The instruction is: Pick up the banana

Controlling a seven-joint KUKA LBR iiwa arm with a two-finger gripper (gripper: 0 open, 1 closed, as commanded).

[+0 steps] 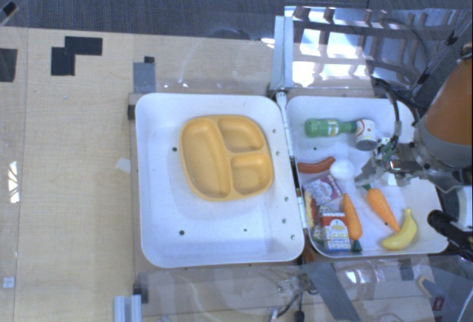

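Nearest the camera: banana (400, 233), yellow, curved, lying in the front right corner of the right bin (421, 248). Just left of banana: two carrots (382, 208), then a small carton (336, 232). Behind banana, above the bin: gripper (378, 165), well apart from banana, nothing seen between its tips; opening impossible to tell. Far left of banana: yellow divided plate (225, 156) in the left bin (159, 187).

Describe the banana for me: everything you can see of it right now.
The banana is small, yellow and smooth, like a plastic toy, curved with one pointed end raised toward the top of the view. It lies on the floor of the right bin, in the near right corner, beside an orange carrot; whether they touch is unclear. The gripper is above it in the view, apart from it.
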